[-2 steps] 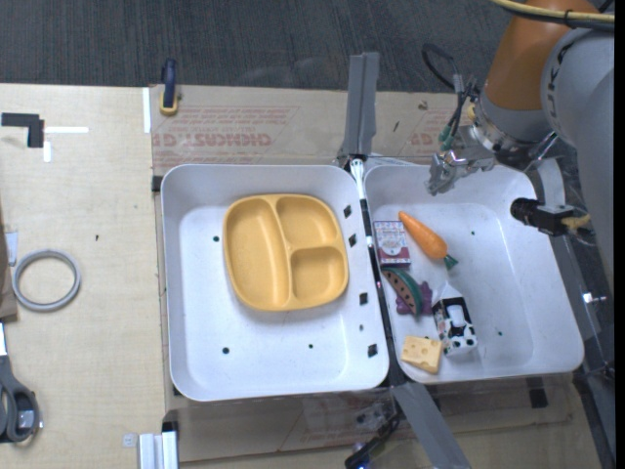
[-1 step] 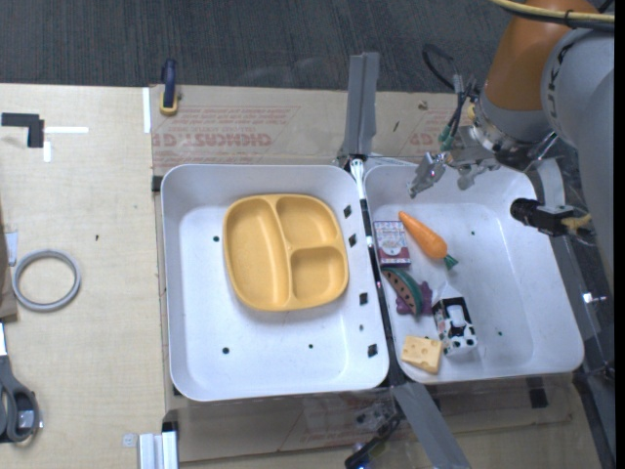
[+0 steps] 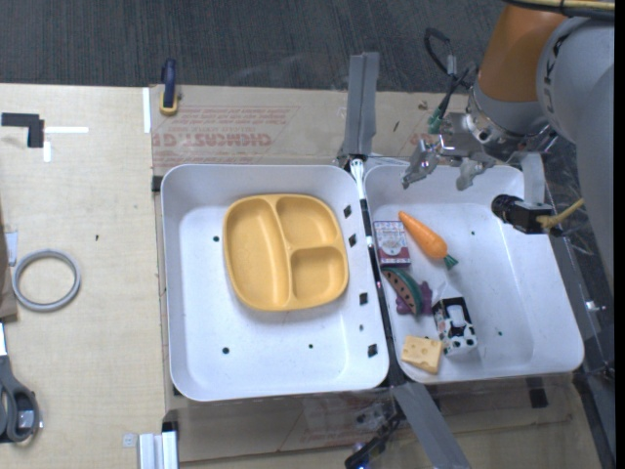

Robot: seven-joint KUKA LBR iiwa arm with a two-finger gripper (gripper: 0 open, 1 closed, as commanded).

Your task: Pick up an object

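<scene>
We see the gripper [image 3: 441, 169] over the right bin's [image 3: 527, 291] far edge, fingers spread and holding nothing.

Below it in that bin we spot a carrot [image 3: 427, 236], small carton [image 3: 392, 242], watermelon slice [image 3: 405, 291], cheese wedge [image 3: 423, 353] and cow toy [image 3: 455, 324]; the left bin [image 3: 195, 311] carries a yellow divided plate [image 3: 286, 251].

Scissors [image 3: 18, 410] at the left edge — cut off; small carton's [image 3: 392, 242] label — unreadable.
</scene>
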